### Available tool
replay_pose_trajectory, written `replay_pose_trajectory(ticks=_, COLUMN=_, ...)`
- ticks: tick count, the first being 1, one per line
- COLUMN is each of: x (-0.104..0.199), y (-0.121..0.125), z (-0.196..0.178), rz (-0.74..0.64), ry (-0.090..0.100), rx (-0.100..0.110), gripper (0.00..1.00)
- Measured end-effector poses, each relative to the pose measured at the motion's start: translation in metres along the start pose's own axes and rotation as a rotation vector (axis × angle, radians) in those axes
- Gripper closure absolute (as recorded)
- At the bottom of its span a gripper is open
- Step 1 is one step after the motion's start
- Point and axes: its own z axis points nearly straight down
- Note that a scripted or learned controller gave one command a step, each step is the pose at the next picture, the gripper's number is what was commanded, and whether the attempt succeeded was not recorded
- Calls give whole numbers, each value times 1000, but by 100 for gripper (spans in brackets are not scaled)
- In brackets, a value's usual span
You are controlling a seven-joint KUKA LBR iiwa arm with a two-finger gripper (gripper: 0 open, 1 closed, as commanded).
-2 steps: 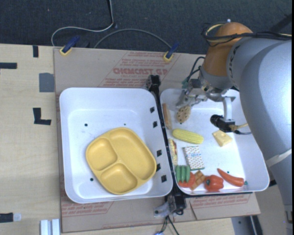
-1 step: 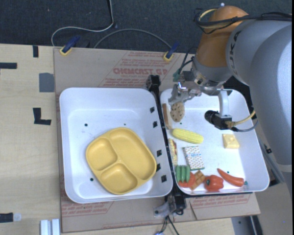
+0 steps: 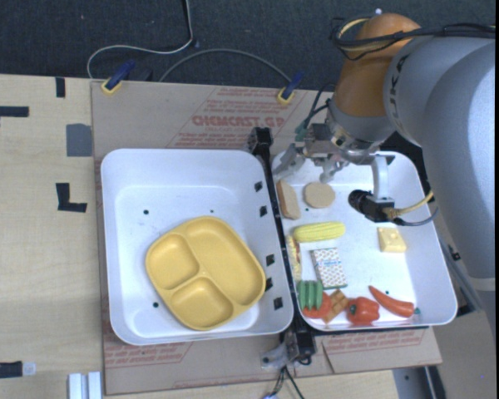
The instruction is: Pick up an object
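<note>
One gripper point(image 3: 316, 163) poised with fingers spread, holding nothing, over the far end of the right bin point(image 3: 428, 223).
Round tan biscuit-like piece point(image 3: 319, 195), flat and pale, lies just near of the fingertips, beside a bread slice point(image 3: 288, 199); a good grasp likely needs a straight descent, centred, clear of the corn cob point(image 3: 318, 233).

Pale wooden bench point(image 3: 33, 248) under brown cardboard sheet point(image 3: 208, 115), dark floor point(image 3: 66, 15) behind.

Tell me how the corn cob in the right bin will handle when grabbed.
The corn cob looks cylindrical, so it may roll if nudged sideways. Its bumpy surface probably gives some grip. Lying close to the checkered packet, it could shove that aside.
</note>
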Motion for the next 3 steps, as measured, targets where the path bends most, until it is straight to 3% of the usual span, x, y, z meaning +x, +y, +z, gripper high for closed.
replay_pose_trajectory(ticks=1, x=-32, y=-69, z=0, rz=6, ry=-2, rx=3, gripper=0)
replay_pose_trajectory(ticks=2, x=-62, y=-86, z=102, rz=5, ry=-1, rx=-2, gripper=0)
replay_pose_trajectory(ticks=3, x=-61, y=-31, z=99, rz=0, ry=-2, rx=-5, gripper=0)
